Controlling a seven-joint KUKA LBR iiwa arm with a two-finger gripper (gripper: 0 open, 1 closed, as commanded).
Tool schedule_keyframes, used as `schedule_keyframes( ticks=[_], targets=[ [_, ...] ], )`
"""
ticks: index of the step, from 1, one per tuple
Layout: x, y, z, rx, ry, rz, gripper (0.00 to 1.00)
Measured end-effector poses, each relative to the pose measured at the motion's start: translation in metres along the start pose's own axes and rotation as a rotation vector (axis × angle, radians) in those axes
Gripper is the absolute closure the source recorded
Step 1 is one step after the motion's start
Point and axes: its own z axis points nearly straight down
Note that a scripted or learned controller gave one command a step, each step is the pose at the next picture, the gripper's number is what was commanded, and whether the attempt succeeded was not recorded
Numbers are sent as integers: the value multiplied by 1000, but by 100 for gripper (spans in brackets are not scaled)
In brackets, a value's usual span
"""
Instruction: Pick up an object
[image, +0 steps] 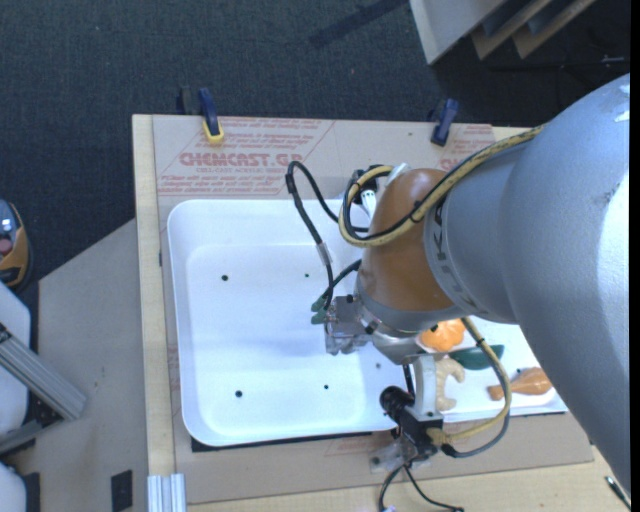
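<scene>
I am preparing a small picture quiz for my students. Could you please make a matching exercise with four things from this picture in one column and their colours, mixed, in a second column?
Things:
1. left bin
2. clamp at the board's far left edge
3. band above the arm's wrist
4. round object in the right bin

Colours:
A. brownish orange
B. white
C. bright orange
D. blue and yellow

Pairs: 1-B, 2-D, 3-A, 4-C

Toys (470, 355) in rt bin (535, 400), under arm (520, 230).
</scene>
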Motion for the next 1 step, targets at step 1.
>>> schedule_keyframes(
  ticks=[1],
  targets=[
    [-30,22,-176,-27,-1,9,100]
  ],
)
